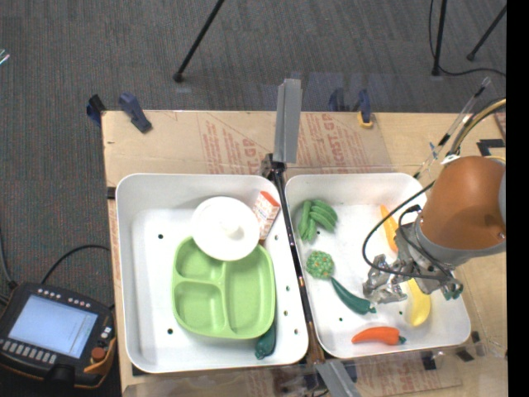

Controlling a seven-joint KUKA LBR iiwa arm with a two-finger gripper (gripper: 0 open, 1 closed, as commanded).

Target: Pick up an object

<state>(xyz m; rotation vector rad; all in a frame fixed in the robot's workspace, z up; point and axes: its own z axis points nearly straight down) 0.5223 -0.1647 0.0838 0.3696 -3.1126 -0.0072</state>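
Reaching in from the right, gripper (382,286) hanging low over the right bin (351,190), just past the dark green tail of the broccoli-headed toy (335,278). Impossible to tell whether anything is being held. Lying just beside it: yellow banana (420,308), with an orange carrot (378,335) sitting near the front wall. Resting further back: green pea pods (316,216) and an orange-yellow piece (387,226). Sitting in the left bin (136,271): green divided tray (223,289), white round plate (226,228) overlapping its back edge, small carton (266,211) leaning beside the plate.
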